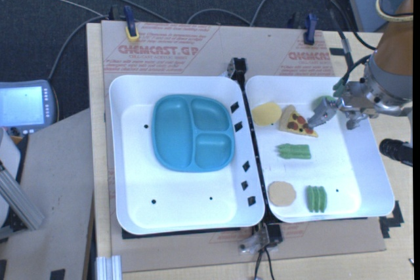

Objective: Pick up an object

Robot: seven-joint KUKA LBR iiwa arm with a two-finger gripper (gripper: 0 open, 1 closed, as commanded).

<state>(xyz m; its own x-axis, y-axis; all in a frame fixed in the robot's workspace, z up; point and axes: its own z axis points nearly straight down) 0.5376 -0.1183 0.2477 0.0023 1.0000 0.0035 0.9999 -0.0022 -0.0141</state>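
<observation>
The right bin [367, 167] holds several toy foods: a yellow piece [266, 113], a pizza slice [296, 122], a green leafy piece [293, 151], a round tan cookie [282, 193] and a green pea pod [316, 198]. My gripper [335, 119] hangs low over the bin's upper right part, just right of the pizza slice. It is open with nothing between its fingers. The left finger [319, 116] ends close to the slice's right tip. A small green object [323, 101] sits partly hidden behind that finger.
The left bin [131, 167] carries a blue divided plate [193, 132]. A black divider strip [246, 141] runs between the bins. Clamps [130, 28] hold the board at the back. Bare white floor lies at the right bin's centre right.
</observation>
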